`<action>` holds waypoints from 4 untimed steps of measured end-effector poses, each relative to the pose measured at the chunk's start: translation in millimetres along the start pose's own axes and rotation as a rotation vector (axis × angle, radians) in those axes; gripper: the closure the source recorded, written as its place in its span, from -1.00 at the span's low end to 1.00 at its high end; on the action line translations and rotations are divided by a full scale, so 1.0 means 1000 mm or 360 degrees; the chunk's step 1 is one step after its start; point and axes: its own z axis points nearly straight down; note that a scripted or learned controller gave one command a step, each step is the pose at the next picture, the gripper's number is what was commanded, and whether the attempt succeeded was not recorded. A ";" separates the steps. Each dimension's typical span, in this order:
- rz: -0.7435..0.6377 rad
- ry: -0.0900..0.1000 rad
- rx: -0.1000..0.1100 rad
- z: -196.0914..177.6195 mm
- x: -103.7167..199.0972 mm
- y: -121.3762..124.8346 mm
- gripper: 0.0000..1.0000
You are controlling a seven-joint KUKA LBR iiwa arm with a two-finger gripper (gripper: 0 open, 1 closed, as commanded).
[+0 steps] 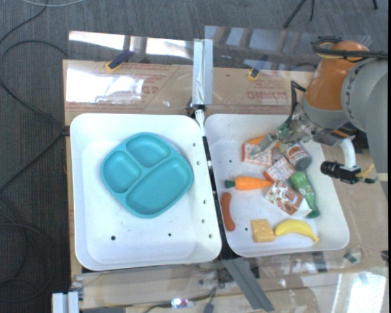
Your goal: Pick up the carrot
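Observation:
The carrot [251, 183] is orange with a green stub at its left end. It lies on its side in the middle of the right bin [335, 237]. My gripper [282, 135] is low over the back of that bin, above a red-and-white packet [255, 150] and beside a small can [298, 156]. It is up and to the right of the carrot and clear of it. The grey arm with its orange band [331, 87] comes in from the upper right.
Around the carrot lie more red packets [283, 197], a green item [304, 191], a banana [298, 229], a cheese wedge [262, 230] and a sausage [228, 212]. The left bin [91, 240] holds a blue divided plate [148, 173].

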 end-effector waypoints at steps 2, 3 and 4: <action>0.0109 0.0051 0.0063 0.005 -0.011 0.016 -1.00; 0.0116 0.0028 0.0053 -0.007 -0.018 0.014 1.00; 0.0103 0.0055 0.0067 -0.003 -0.009 0.017 -1.00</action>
